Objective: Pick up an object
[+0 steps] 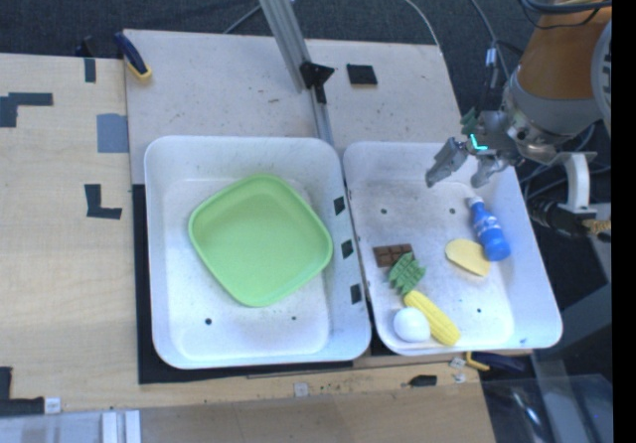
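While nothing sits between the fingers, the scene reads as follows.
Blue bottle (489,229): small, white cap, lying in the right bin (527,317) near its far right side, just below the gripper.
Yellow piece (466,257): flat, rounded, touching the bottle's lower end.
Other items: brown block (392,254), green ridged toy (405,274), corn cob (432,318), white ball (409,325).
Left bin (159,232): holds a green plate (260,238).
Gripper (465,166): fingers spread apart, holding nothing, over the right bin's far edge.
Arm (561,54): reaching in from the right.
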